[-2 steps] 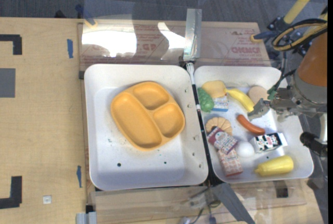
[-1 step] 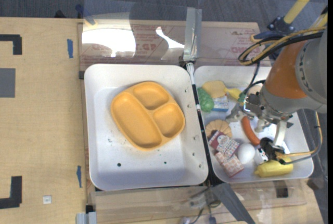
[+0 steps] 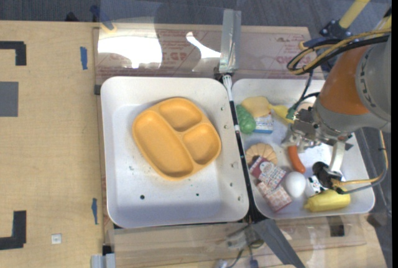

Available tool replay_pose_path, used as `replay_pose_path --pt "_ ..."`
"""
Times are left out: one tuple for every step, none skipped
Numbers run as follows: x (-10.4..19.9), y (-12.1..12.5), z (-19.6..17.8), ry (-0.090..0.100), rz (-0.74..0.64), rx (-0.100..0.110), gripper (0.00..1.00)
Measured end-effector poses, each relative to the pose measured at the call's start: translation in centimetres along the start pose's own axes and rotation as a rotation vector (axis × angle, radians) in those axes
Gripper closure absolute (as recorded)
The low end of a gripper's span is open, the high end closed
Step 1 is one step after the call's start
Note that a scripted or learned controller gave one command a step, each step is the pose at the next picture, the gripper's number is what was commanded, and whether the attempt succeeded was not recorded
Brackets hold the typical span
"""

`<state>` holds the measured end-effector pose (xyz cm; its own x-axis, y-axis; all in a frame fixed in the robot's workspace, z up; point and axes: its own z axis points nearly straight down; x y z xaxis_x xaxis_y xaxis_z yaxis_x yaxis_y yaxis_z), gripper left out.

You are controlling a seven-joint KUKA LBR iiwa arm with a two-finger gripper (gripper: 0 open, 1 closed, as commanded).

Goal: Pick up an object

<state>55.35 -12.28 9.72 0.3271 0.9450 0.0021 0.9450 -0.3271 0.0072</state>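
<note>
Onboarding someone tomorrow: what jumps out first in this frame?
The big orange divided plate sits alone in the left bin. The right bin is crowded with small toy foods, among them a white egg, a yellow banana and a green piece. The arm's end effector hangs over that clutter, beside an orange carrot.

arm [image 3: 364, 83]: cut off right | carrot [image 3: 296, 160]: partly hidden

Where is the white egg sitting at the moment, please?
The white egg lies near the front of the right bin, between the printed packet and the yellow banana.
</note>
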Motion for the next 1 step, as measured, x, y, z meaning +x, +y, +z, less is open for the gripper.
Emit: replay_pose_path --pt "6.88 2.12 -8.86 0.001 0.122 0.005 1.00"
